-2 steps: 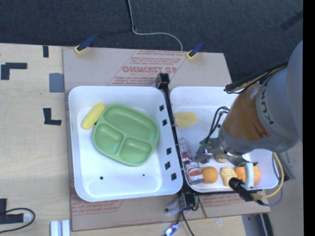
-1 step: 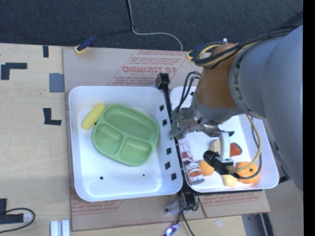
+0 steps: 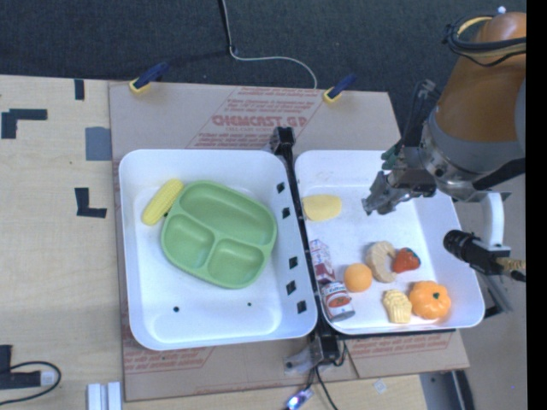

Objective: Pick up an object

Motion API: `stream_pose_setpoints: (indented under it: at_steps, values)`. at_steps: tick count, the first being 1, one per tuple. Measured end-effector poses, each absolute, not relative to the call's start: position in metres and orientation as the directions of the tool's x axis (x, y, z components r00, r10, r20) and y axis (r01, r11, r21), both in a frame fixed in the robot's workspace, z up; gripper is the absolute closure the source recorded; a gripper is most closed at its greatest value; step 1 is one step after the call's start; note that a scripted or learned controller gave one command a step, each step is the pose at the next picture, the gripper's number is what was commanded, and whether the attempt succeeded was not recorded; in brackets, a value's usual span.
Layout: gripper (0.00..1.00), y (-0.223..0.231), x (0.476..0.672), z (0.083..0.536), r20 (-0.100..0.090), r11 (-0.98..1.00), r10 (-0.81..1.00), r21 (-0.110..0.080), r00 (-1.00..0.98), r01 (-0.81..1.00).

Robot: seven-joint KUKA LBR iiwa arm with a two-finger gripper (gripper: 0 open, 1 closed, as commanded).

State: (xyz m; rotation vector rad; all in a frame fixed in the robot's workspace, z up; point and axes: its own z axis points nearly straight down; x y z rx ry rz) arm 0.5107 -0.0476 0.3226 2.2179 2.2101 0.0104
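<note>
My gripper (image 3: pixel 377 203) hangs over the upper part of the right bin (image 3: pixel 355 167), its dark fingers pointing down and left; nothing shows between them. A pale yellow flat piece (image 3: pixel 322 207) lies to its left by the divider. Below it lie a beige bread-like piece (image 3: pixel 380 260) with a red strawberry (image 3: pixel 407 260) against it, an orange ball (image 3: pixel 358 277), an orange pumpkin (image 3: pixel 429 300), a small yellow piece (image 3: pixel 396 306) and a red-and-white packet (image 3: pixel 329 284). In the left bin (image 3: pixel 141 171) sit a green divided tray (image 3: pixel 219 233) and a yellow corn cob (image 3: pixel 161 201).
The bins stand on a cardboard sheet (image 3: pixel 248 118) held by two clips at its far edge. A cable (image 3: pixel 256 56) runs across the dark floor behind. A black fitting (image 3: pixel 467 248) juts in at the right bin's right rim.
</note>
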Motion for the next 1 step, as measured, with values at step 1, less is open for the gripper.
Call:
stream_pose_setpoints:
  at_steps: [1]
  values:
    - [1.0, 0.045, 0.4908, 0.4495, 0.003, 0.012, 1.0, 0.014, -0.012, 1.0]
